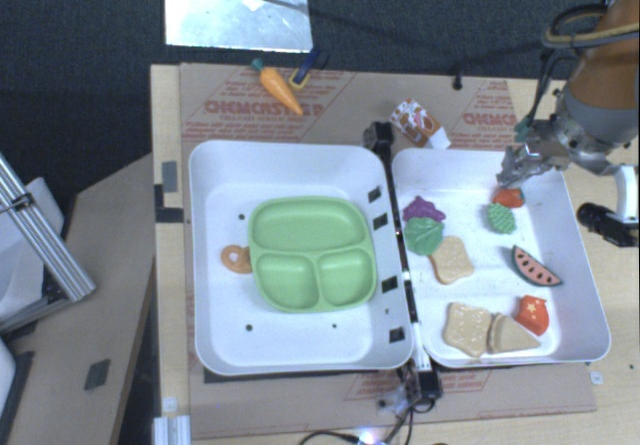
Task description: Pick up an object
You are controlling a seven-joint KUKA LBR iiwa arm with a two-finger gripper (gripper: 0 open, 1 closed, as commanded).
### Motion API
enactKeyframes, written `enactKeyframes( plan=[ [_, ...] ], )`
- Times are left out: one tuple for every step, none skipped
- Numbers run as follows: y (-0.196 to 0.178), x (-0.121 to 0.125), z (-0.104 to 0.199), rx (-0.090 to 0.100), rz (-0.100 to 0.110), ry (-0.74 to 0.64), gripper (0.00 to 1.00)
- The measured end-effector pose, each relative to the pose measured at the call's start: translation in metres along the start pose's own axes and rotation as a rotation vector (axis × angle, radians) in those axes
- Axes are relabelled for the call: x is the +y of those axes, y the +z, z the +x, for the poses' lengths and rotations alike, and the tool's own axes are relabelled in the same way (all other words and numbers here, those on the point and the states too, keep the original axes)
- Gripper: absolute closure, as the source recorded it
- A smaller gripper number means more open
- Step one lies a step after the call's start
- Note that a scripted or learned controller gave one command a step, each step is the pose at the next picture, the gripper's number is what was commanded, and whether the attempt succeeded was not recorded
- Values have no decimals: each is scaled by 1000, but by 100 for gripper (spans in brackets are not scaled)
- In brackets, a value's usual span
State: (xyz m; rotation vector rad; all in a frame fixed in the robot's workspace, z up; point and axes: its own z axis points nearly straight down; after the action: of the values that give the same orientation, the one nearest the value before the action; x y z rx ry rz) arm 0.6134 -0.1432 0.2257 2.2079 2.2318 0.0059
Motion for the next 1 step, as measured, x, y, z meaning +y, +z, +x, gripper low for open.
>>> enactKeyframes(
  plan=[
    [-8,26,56,0,-1,-1,100]
  ],
)
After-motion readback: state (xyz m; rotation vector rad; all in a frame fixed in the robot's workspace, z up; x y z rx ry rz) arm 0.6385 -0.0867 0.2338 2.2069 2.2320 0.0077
